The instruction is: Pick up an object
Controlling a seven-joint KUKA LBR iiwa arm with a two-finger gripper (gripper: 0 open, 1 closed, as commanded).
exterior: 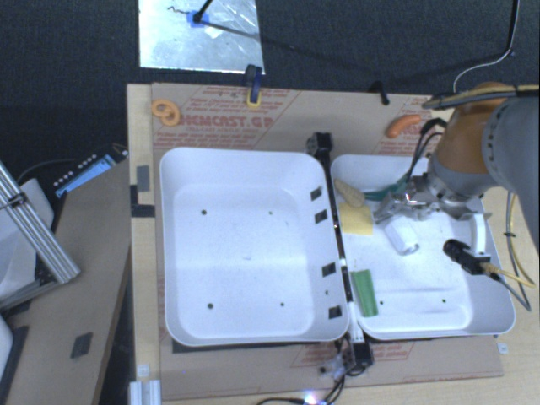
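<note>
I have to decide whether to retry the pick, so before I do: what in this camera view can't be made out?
- Pincer: its fingers blur into the grey wrist hardware, so open or shut is unclear.
- Yellow object in the right bin: too small and soft-edged to identify; contact with the pincer can't be judged.
- White cylinder: its upper end merges with the pincer's body.
- Arm: cut off by the right edge.

Even, cool overhead light; the white bins (245,251) glare nearly featureless (soft shadows only along their walls), the foil sheet (200,22) glints, detail slightly soft.
</note>
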